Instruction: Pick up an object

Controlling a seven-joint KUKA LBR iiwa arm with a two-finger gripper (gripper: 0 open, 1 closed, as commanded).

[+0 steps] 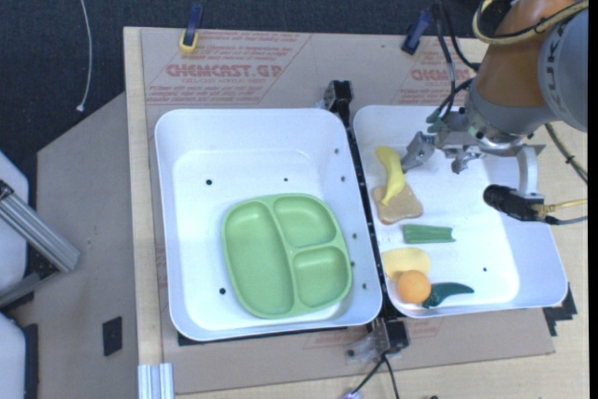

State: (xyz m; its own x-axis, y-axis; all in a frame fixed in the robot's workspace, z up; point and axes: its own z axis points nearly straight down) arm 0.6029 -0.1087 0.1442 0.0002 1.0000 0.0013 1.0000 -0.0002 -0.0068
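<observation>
Nearest to the camera, at the front edge of the right bin (533,280), lie an orange ball (414,285) and a dark green pepper-like toy (447,292), touching each other, with a pale yellow piece (405,260) just behind the ball and partly covered by it. What this yellow piece is, I cannot make out. All three lie well in front of the gripper (439,153) and a little to its left side in the view. Between them and the gripper rests a flat green piece (428,235). Closer to the gripper, just to its left and slightly in front, a yellow banana (391,171) lies with its lower end on a tan slice of bread (397,206). The gripper hangs over the back part of the right bin with its two fingers apart and nothing between them. The arm (523,61) above it hides part of the bin's back wall. The left bin (177,163) holds a green divided tray (283,252), well apart from the gripper.
</observation>
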